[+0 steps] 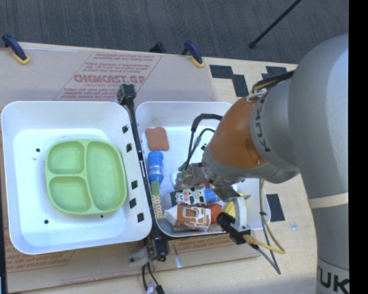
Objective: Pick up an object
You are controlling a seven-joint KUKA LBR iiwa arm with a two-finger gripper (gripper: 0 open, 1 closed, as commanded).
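From above, the tabletop (190,81) is covered with brown cardboard printed in red; the largest line reads roughly "CHEMCAST", and the smaller lines are too fine to read. Blue and yellow clamps (16,48) pin the cardboard at the upper left and upper middle of the frame.

Two shallow, glossy white plastic bins with rounded corners sit side by side. The left bin (24,225) carries a pale green plate (86,176), smooth, rounded-square and split into three compartments. The right bin (172,112) in the centre holds the objects to pick: a flat, matte reddish-brown piece (157,138) with rounded corners near its upper left, a blue bottle (154,167) with a white band just below that, and along the lower edge an orange and white printed packet (191,217), its lettering too small to read. Beside the packet lie a small black and white item and a yellow and white one, partly hidden.

The grey arm (306,121), smooth and cylindrical with a glossy orange band (236,143), comes in from the right of the frame; "KU" shows in black at the lower right. The claw (190,179) hangs over the middle of the right bin, just above the packet, and whether it is spread or pressed together cannot be told from here.
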